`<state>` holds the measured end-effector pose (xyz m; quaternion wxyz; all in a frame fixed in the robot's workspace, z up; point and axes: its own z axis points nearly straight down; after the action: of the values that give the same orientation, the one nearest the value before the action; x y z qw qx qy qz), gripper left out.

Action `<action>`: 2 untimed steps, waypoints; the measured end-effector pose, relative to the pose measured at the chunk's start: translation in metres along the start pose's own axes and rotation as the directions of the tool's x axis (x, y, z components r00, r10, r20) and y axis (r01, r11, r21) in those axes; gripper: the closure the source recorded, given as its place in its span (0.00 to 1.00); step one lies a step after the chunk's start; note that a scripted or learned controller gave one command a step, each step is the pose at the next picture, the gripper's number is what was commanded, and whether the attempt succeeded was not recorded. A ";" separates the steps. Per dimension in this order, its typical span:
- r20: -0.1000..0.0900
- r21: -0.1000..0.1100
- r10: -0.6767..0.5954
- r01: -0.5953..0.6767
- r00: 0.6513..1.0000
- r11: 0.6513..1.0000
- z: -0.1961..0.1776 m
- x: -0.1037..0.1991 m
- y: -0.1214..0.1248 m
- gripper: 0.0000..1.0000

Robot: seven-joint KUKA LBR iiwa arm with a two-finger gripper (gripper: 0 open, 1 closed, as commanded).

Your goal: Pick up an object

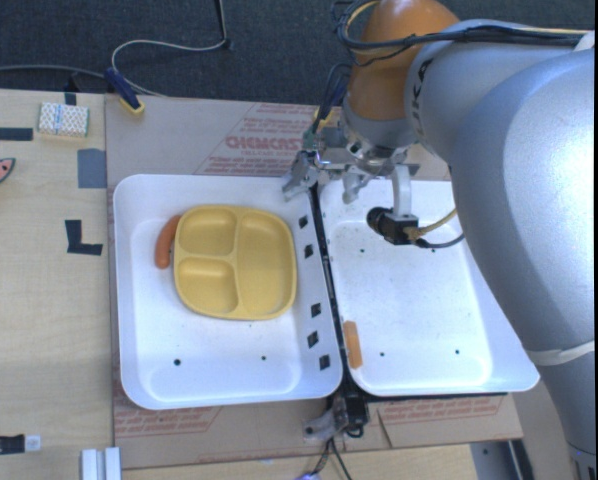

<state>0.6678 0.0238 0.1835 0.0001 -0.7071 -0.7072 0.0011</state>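
Note:
A yellow divided plate (235, 262) lies in the left bin (149, 368). An orange sausage-shaped piece (164, 243) rests against the plate's left edge. A small orange piece (352, 344) lies in the right bin (429, 308), close to the divider between the bins. My gripper (324, 184) hangs over the far end of that divider, well above and behind the plate's right corner. Its fingers (298, 182) are spread apart, open, with nothing between them.
The grey arm with its orange band (399, 28) covers the right side of the view and part of the right bin. A black cabled part (391, 223) hangs below the wrist. Cables, tape marks and small items lie on the bench at left.

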 end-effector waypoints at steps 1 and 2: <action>0.000 0.001 -0.001 0.001 1.000 1.000 -0.010 0.000 0.000 1.00; 0.001 0.001 -0.001 0.001 1.000 1.000 -0.009 0.000 0.000 0.00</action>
<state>0.6678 0.0236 0.1930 0.0002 -0.7069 -0.7074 0.0018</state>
